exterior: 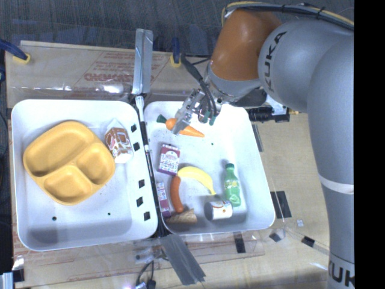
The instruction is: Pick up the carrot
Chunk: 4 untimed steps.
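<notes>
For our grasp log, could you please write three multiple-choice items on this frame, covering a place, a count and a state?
1. Where does the carrot lie?
A. In the left bin, on the yellow tray
B. In the right bin, near its far edge
C. On the bench outside both bins

2. How many compartments does the yellow tray have?
A. Three
B. One
C. Five

3. How does the green bottle stand?
A. Upright on the yellow tray
B. Held between the gripper's fingers
C. Lying on its side in the right bin

Answers: 1 B, the carrot sits by the right bin's far wall, under the gripper; 2 A, three hollows show; 3 C, the bottle lies flat beside the banana.
</notes>
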Each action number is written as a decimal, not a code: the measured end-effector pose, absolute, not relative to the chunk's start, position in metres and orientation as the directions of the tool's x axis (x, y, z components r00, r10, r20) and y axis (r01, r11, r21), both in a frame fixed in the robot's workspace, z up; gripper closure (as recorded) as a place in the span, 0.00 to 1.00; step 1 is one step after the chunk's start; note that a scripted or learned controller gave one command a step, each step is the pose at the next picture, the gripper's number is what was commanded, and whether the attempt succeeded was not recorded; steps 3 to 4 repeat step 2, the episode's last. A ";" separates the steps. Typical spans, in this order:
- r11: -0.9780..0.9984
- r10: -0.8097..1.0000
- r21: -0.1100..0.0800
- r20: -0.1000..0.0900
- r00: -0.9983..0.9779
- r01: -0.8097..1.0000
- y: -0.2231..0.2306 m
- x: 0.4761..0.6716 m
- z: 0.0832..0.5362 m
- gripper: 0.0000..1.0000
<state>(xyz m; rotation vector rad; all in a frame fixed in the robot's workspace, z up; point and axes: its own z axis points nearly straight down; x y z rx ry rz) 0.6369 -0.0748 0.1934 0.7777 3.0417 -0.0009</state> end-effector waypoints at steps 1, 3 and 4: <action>0.879 0.476 0.000 -0.003 -0.879 0.476 -0.098 0.645 0.186 1.00; 0.594 0.804 -0.002 0.001 -0.594 0.804 -0.122 0.618 0.213 1.00; 0.594 0.804 -0.002 0.001 -0.594 0.804 -0.122 0.618 0.213 1.00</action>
